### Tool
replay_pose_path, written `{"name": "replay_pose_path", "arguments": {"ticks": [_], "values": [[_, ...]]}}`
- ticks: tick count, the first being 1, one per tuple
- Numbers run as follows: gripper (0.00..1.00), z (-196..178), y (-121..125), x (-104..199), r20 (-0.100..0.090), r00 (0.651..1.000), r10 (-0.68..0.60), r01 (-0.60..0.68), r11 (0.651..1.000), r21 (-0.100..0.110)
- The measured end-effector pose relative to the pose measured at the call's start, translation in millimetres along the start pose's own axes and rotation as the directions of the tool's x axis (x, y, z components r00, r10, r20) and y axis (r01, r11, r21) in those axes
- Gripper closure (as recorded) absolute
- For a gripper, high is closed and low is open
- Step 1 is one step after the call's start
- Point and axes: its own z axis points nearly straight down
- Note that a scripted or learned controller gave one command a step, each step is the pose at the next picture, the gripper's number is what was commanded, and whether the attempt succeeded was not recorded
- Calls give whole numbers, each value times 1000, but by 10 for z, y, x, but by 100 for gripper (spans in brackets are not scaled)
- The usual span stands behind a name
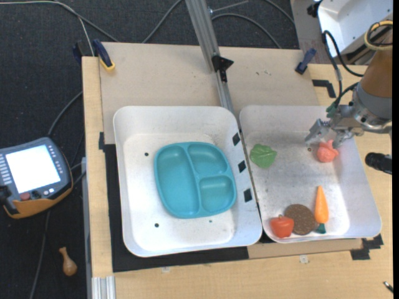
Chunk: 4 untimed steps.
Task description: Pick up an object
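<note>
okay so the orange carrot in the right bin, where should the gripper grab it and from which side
Grip the carrot across its thicker middle, coming straight down from above. It lies flat, long and narrow, pointing up-bin. Close across its width. The brown disc crowds its lower left, so stay toward the upper half.

Robot lab: teach pendant (32, 178), floor cables (56, 11), clamped bench (187, 73).

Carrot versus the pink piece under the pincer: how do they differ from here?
The carrot is orange, long and tapered, lying near the right bin's front edge beside a brown disc. The pink piece is rounder and shorter, lying farther back, directly at the pincer, while the carrot lies well clear of the pincer. Both sit in the right bin.
</note>
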Motion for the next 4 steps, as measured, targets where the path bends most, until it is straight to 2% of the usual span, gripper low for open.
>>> {"name": "replay_pose_path", "arguments": {"ticks": [1,2,3,4], "values": [[0,586,-72,71,-1,1000,0,0,1000,2],[0,800,-58,76,2,1000,0,0,1000,-6],[100,671,-43,72,4,1000,-1,1,1000,-11],[100,125,-106,135,3,1000,-1,1,1000,-12]]}}
